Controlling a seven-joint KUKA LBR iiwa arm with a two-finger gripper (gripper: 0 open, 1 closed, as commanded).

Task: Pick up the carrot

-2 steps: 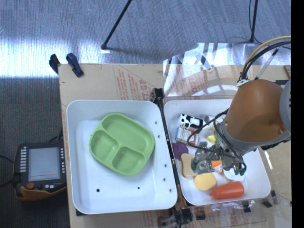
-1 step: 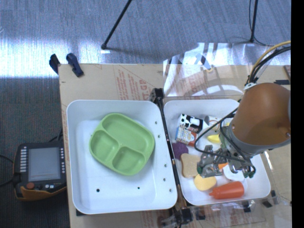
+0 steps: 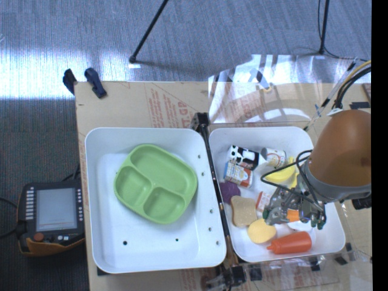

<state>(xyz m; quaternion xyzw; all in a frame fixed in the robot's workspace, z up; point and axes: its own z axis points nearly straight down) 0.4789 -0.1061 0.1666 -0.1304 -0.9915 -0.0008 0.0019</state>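
Carrot (image 3: pixel 293 214) right at the pincer (image 3: pixel 295 214), right bin (image 3: pixel 303 135).

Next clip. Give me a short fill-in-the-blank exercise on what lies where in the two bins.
1. The green divided plate lies in the ___ bin.
2. The claw hangs over the ___ bin.
3. The red-orange bottle lies near that bin's ___ edge.
4. The small carton with black and white patches lies in the ___ bin.

Missing words: left; right; front; right
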